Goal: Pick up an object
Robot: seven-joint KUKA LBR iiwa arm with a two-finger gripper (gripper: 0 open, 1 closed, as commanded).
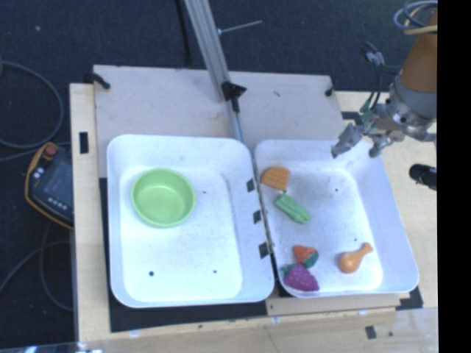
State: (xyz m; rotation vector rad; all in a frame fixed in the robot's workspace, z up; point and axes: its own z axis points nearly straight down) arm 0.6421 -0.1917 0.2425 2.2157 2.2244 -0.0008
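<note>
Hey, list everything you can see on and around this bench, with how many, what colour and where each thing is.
bins: two, white, side by side on the bench.
bowl: one, light green, left bin, toward its upper left.
bread-like toy: one, orange-tan, right bin, upper left corner.
green vegetable toy: one, green, right bin, just below the bread-like toy.
strawberry-like toy: one, red with green, right bin, near the lower edge.
grape bunch toy: one, purple, right bin, lower left corner.
drumstick toy: one, orange-brown, right bin, lower right.
handheld controller: one, orange and dark, left of the bench.
metal pole: one, silver, slanting at the top.
gripper: one, grey, above the right bin's upper right corner.
</note>
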